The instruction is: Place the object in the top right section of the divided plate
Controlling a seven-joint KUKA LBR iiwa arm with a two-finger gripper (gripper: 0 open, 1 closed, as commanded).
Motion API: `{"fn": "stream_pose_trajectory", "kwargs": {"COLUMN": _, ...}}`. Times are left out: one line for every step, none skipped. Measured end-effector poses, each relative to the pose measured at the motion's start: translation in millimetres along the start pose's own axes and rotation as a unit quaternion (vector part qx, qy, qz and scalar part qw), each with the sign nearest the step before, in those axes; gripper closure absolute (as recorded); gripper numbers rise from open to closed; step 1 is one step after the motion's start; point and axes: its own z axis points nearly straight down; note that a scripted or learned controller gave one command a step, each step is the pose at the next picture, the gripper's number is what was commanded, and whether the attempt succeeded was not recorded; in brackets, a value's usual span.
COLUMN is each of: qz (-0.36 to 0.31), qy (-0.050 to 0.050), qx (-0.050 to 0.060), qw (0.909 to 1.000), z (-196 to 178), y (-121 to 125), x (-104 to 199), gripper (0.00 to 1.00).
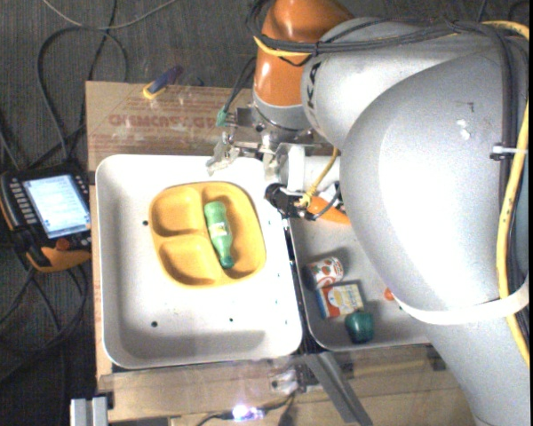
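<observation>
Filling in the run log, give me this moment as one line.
arm: over the bins' shared edge | pincer: near left bin's top rim | green bottle: lying in yellow divided plate, right section | right bin: small items

Green bottle (218, 232) in yellow divided plate (179, 260) (left bin (124, 327)) — arm (409, 149) above

A bottle (218, 232) lies in the divided plate's (173, 213) right section, inside the left bin (133, 327).
</observation>
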Motion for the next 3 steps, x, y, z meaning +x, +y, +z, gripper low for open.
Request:
{"fn": "stream_pose_trajectory", "kwargs": {"qz": 0.164, "qy": 0.000, "qx": 0.000, "qw": 0.9865, "z": 31, "y": -8, "x": 83, "gripper": 0.00}}
{"fn": "stream_pose_trajectory", "kwargs": {"qz": 0.097, "qy": -0.001, "qx": 0.000, "qw": 0.9952, "z": 65, "y": -25, "x": 49, "gripper": 0.00}}
{"fn": "stream_pose_trajectory", "kwargs": {"qz": 0.097, "qy": -0.001, "qx": 0.000, "qw": 0.9952, "z": 65, "y": -25, "x": 49, "gripper": 0.00}}
